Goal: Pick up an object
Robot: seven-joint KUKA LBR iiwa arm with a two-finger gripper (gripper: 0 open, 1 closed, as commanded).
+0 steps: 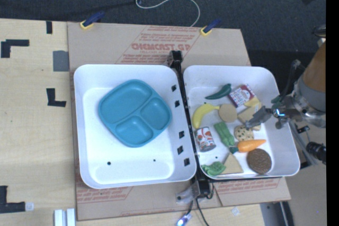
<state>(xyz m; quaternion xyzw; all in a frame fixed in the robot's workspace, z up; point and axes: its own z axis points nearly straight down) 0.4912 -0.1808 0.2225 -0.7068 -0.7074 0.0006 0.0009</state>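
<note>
Ridged brown cookie lies near an orange carrot; end effector seems slightly open, holding nothing.

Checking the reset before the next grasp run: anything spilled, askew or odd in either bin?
Nothing stands out. The toy food sits jumbled but inside the right bin, and the blue divided plate lies flat, a bit rotated, in the left bin. The gripper hovers over the food.

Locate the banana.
The banana lies in the right bin, near its left wall, below the green pepper and above the small can.
</note>
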